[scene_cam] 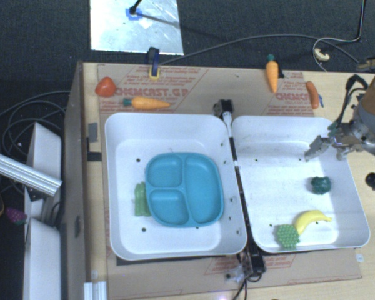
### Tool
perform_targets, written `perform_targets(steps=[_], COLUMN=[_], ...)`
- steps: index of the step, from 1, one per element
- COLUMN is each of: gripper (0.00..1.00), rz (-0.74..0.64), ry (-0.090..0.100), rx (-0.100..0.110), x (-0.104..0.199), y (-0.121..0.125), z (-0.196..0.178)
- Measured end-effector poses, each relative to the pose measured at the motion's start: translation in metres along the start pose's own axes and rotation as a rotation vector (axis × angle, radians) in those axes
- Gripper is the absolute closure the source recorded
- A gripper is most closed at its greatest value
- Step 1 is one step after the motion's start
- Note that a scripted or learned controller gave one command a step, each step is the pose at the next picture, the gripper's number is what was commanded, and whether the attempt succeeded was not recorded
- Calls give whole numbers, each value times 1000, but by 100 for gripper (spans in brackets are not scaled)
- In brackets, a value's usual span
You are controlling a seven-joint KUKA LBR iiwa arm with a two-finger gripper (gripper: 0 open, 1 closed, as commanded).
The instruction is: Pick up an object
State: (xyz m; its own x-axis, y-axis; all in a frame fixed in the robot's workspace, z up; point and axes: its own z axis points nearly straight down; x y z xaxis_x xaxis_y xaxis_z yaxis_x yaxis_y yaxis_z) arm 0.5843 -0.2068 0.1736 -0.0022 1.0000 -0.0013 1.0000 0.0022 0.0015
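Note:
In the right bin [269,167] lie three small items: a dark green lump [320,184] toward the right wall, a yellow banana [311,219] near the front, and a bunch of green grapes [287,235] just left of the banana. My gripper [329,150] hovers above the bin's back right part, a little behind the dark green lump. Its fingers are spread open and hold nothing. The left bin [122,167] holds a blue divided plate [184,188] with a pale green piece [140,200] beside its left rim.
On the bench behind the bins lie a red tomato [105,87], an orange carrot [150,103], a second carrot [272,74] and a third orange piece [312,94]. A black divider [232,161] runs between the bins. Cables trail at the left and back.

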Motion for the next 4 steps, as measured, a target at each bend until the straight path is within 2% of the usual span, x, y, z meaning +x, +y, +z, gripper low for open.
perform_targets(steps=[2,3,4], gripper=[0,0,0], rz=[1,-2,-3], ry=[0,1,0], rx=[0,0,-3], x=[0,1,1], y=[-26,22,85], z=[22,43,27])
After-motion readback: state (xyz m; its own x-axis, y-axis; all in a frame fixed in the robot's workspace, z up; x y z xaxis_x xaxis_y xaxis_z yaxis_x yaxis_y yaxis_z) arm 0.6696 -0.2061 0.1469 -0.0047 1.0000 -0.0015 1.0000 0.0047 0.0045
